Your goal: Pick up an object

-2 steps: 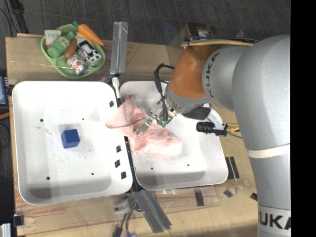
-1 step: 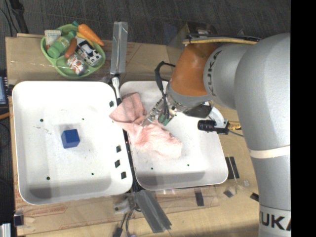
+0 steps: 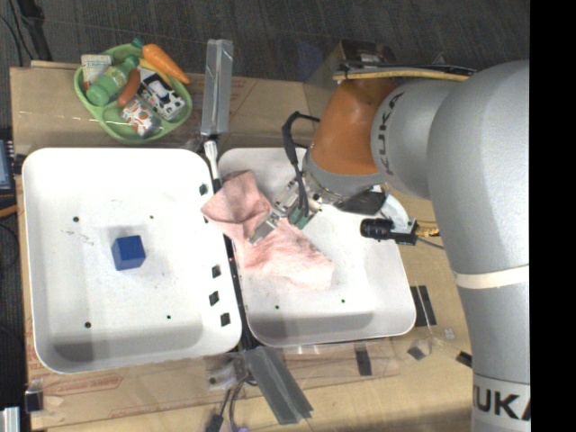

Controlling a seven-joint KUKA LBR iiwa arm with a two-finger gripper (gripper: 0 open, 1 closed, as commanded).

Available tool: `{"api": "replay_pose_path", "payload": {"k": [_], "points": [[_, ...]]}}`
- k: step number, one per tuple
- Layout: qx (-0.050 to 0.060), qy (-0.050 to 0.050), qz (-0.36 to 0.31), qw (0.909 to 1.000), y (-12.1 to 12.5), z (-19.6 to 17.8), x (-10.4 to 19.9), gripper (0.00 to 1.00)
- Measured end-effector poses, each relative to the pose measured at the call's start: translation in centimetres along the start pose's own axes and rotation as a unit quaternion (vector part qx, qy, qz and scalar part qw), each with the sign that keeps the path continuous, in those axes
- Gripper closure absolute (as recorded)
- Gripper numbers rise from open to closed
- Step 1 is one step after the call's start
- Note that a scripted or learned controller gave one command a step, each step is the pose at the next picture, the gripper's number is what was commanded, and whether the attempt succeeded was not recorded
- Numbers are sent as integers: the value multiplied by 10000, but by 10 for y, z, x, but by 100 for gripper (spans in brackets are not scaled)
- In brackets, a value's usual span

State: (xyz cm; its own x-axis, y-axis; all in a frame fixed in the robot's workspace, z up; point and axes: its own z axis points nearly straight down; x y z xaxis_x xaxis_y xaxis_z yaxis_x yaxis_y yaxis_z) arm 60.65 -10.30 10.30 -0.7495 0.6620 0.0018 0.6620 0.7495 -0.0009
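A pink cloth (image 3: pixel 270 232) lies crumpled in the right bin (image 3: pixel 378 304), its upper left corner draped over the divider between the bins. My gripper (image 3: pixel 279 219) hangs low over the cloth's middle, its metal fingers pointing down-left into the folds. Whether cloth sits between the fingers is hidden by the folds. A blue cube (image 3: pixel 129 251) rests on the floor of the left bin (image 3: pixel 54 241), far from the gripper.
A green bowl (image 3: pixel 135 93) with toy food, including a carrot, stands on the bench behind the left bin. A grey metal bar (image 3: pixel 216 88) rises at the back between the bins. The big grey arm covers the right side of the bench.
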Motion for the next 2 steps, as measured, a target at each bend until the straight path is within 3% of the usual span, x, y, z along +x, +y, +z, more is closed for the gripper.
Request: {"api": "replay_pose_path", "payload": {"k": [1,2], "points": [[0,3,-14,10000,1,-10,0,100],[-1,5,-25,10000,1,-19,0,100]]}}
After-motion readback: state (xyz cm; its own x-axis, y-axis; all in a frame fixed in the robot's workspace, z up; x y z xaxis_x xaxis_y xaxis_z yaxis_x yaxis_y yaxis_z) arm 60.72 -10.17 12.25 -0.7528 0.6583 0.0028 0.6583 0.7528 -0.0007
